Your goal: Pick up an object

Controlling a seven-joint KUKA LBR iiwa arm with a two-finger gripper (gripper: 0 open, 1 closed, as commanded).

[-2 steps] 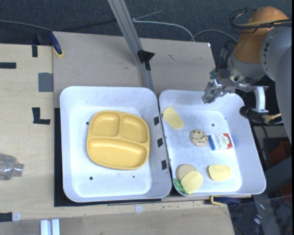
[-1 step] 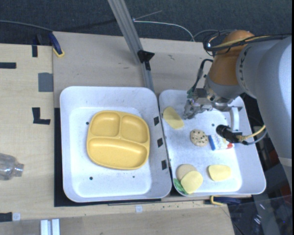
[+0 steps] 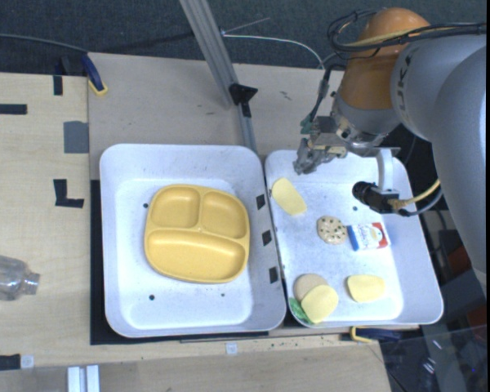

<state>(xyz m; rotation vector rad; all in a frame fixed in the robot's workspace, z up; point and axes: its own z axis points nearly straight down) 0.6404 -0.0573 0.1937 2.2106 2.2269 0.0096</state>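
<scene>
In the right bin point(image 3: 408, 296), top-left corner, the yellow wedge point(image 3: 288, 196) lies flat, long axis running upper-left to lower-right. The gripper point(image 3: 310, 160) hovers just above-right of it, holding nothing, finger opening unclear. Nearby: cookie point(image 3: 331, 230), small carton point(image 3: 367, 237).

light: even, bright | shadows: soft | focus: slightly soft | glare: mild on bins point(image 3: 118, 219)
</scene>
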